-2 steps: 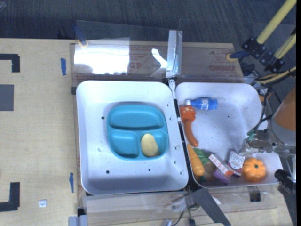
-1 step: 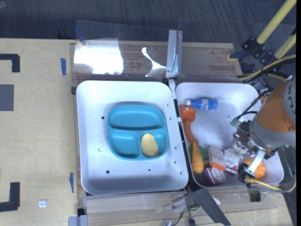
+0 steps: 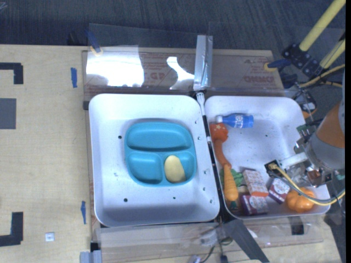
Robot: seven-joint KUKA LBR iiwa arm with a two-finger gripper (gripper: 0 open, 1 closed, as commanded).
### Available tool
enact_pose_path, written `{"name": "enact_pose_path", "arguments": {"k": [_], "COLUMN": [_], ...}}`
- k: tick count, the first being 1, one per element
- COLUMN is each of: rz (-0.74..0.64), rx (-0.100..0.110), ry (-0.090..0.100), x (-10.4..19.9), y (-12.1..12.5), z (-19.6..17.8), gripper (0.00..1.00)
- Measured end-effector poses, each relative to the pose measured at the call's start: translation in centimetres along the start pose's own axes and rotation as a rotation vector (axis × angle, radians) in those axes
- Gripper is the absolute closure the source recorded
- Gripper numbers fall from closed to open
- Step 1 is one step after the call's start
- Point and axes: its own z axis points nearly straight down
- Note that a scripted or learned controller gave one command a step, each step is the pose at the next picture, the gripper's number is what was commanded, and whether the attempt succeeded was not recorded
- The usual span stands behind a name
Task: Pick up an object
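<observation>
We see a pale wooden bench (image 3: pixel 38 163) carrying two shallow white bins side by side: the left bin (image 3: pixel 104 163) and the right bin (image 3: pixel 274 111), their inner rims touching.

This looks like a robot lab, not a home. Two white bins (image 3: pixel 104 147) sit side by side on a bench (image 3: pixel 38 147) marked with blue tape (image 3: pixel 73 76) and black squares. A clear plastic wall (image 3: pixel 142 64) stands behind them. Cables (image 3: pixel 315 81) run near the robot arm (image 3: pixel 332 141).
</observation>
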Motion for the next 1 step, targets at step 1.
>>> {"name": "enact_pose_path", "arguments": {"k": [1], "rz": [0.005], "rx": [0.005], "ry": [-0.024], "x": [-0.92], "y": [-0.10], "z": [1.07], "gripper": [0.00]}}
